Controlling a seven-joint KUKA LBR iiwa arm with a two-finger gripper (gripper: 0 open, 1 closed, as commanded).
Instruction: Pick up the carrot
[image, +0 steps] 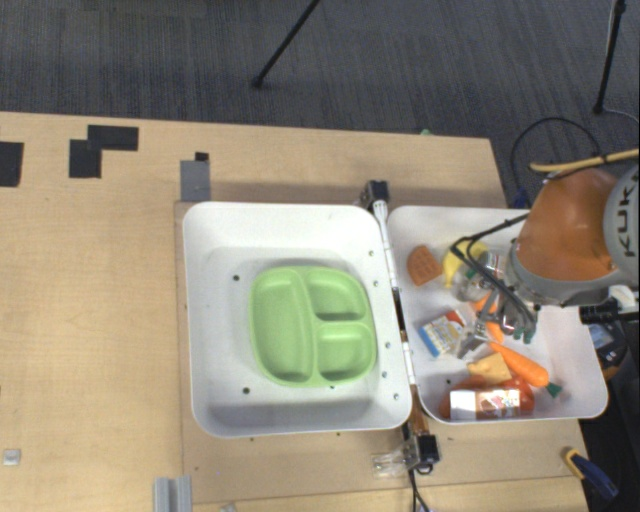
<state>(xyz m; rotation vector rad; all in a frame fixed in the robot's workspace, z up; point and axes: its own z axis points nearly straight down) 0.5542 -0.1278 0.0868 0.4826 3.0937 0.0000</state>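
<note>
The carrot (525, 367) is orange with a small green end. It lies slanted in the right bin (590, 395), near the bin's front right part. My gripper (478, 330) hangs low over the middle of that bin, just up and to the left of the carrot's thick end. The metal of the gripper mixes with the clutter beneath it, and the carrot's body lies beside the gripper rather than in it. The grey arm with its orange band (568, 228) reaches in from the right.
Around the carrot in the right bin lie a tan wedge (488, 372), a red and white carton (490, 403), a blue and white packet (440, 335), a brown cookie-like piece (424, 265) and a yellow item (455, 266). A green divided plate (313, 325) sits in the left bin (215, 250).
</note>
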